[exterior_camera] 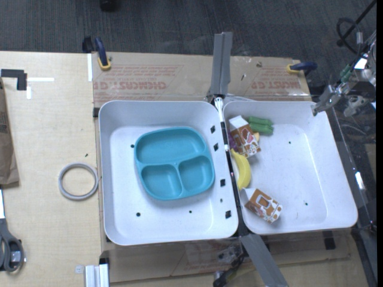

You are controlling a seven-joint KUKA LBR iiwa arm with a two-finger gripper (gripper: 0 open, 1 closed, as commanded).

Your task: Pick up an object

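Scissors (9, 253) lie at the near edge of the bench, far to the left of the right bin (311, 160).

Gripper (328, 98): hangs over the right bin's far right corner, just above the rim, holding nothing. Too small and cluttered with cables to tell whether it is open or shut.

Candidates for picking, all inside the right bin and crowded against its left wall, well apart from the gripper:
- green item (261, 125), at the far end of the bin
- printed snack packet (244, 139), touching the green item on its near side
- banana (242, 168), just nearer than the packet, lying along the left wall
- small orange-and-white carton (263, 205), tilted, toward the near left corner

Left bin (119, 214) sits side by side with the right bin, their walls touching. It holds a blue divided plate (175, 163), lying flat at its centre.

Cardboard sheet (155, 79) shows beyond both bins, clamped at its far corners by a left clamp (103, 57) and a right clamp (302, 67).

Tape ring (78, 180) lies flat on the bare bench, beyond the left bin from the right bin.
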